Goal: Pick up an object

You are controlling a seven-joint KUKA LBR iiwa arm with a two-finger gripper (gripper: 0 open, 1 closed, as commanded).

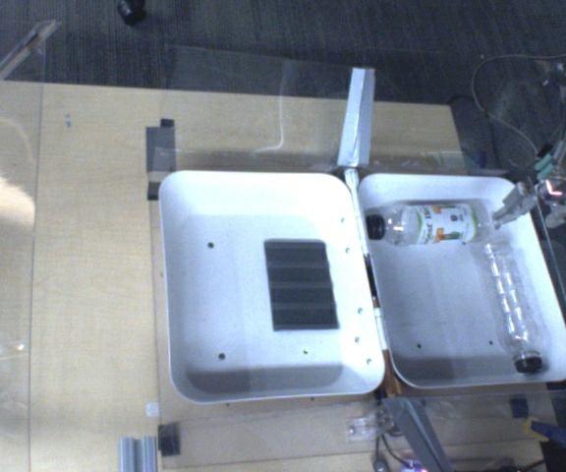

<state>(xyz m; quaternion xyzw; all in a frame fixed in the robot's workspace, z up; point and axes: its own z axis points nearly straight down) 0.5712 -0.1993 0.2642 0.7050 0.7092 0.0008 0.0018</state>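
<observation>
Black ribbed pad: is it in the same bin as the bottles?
No. The black ribbed pad lies in the left bin; both bottles lie in the right bin.

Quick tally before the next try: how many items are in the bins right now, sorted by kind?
Clear plastic bottles: 2, both in the right bin: one with a label, lying along the far side, and one without a label, lying along the right side.
Dark ribbed rectangular pads: 1, in the left bin.
Total: 3

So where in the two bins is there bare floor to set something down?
The left bin has bare floor all around the central dark ribbed tray. In the right bin, the middle and lower-left floor is bare, bordered by the labelled bottle above and the clear bottle on the right. Crowding is at its upper right, near the pincer.
</observation>
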